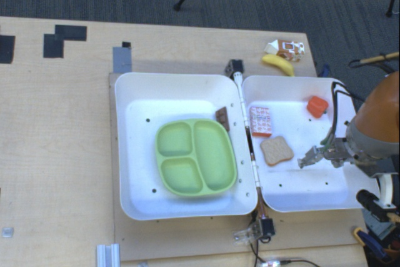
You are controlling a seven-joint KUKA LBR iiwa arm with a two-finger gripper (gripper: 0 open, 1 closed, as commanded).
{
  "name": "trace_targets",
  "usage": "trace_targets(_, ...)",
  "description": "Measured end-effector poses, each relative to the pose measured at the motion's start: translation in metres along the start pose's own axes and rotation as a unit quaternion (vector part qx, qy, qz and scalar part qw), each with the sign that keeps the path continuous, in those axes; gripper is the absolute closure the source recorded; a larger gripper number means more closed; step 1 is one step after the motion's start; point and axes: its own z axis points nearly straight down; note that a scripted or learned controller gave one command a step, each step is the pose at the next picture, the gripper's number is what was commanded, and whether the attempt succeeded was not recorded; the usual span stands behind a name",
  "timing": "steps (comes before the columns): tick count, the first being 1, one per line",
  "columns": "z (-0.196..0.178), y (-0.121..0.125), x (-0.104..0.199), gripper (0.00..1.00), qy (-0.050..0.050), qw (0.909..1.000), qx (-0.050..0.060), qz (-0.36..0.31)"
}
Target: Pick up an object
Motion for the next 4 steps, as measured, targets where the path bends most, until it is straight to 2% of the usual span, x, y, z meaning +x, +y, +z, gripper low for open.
trace_targets(1,-0.011,0.002,0.000,1.00,0.000,1.0000,-0.002,-0.001)
trace_targets(2,-0.011,0.002,0.000,0.00,0.000,1.0000,-0.002,-0.001)
trace_targets(3,0.022,-0.004,0.044,0.00,0.000,1.0000,0.004,0.001)
trace_targets(4,0.010,-0.001,0.044,1.00,0.000,1.0000,0.001,0.000)
